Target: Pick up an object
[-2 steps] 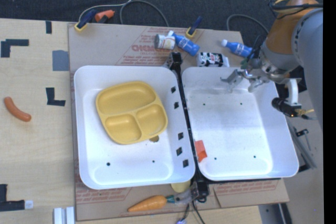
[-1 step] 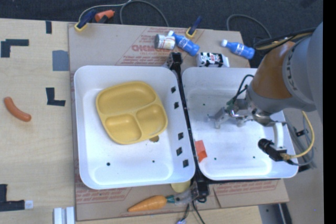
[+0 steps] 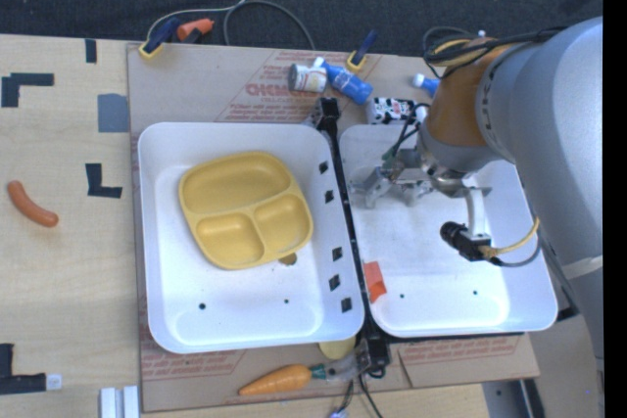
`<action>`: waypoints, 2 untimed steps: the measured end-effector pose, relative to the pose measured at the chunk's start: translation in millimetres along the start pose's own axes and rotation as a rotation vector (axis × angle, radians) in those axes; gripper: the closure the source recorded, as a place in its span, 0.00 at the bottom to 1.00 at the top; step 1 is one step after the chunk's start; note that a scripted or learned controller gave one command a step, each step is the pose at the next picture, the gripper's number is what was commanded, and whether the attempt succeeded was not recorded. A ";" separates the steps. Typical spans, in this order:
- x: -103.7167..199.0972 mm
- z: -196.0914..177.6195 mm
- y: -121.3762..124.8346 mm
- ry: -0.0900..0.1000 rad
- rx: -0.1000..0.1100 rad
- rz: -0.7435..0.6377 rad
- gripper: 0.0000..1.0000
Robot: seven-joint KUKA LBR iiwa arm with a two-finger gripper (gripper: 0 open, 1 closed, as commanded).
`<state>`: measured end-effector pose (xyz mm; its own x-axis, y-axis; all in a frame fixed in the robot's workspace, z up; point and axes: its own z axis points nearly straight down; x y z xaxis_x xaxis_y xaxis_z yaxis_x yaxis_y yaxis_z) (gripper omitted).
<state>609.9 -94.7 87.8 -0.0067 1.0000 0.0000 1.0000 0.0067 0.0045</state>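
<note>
Yellow divided plate (image 3: pixel 247 209) sat in the left bin (image 3: pixel 162 308), with a small brown bit at its lower edge. Over in the right bin (image 3: pixel 441 303), the gripper (image 3: pixel 392 183) was down near the back left corner; honestly couldn't tell its state.

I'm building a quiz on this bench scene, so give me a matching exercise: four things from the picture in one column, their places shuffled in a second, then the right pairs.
Things:
1. yellow divided plate
2. carrot
3. sausage
4. gripper

Places:
A. on the wooden bench, far left of both bins
B. inside the left bin
C. over the right bin, near its upper left
D. on the cardboard, just in front of the bins

Pairs: 1-B, 2-D, 3-A, 4-C
</note>
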 end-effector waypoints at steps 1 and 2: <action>-29.9 2.4 61.1 -0.001 0.000 0.004 0.00; -3.4 2.0 43.5 -0.003 0.002 0.005 0.00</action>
<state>653.5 -97.9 86.0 -0.0022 1.0000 -0.0030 1.0000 0.0022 0.0028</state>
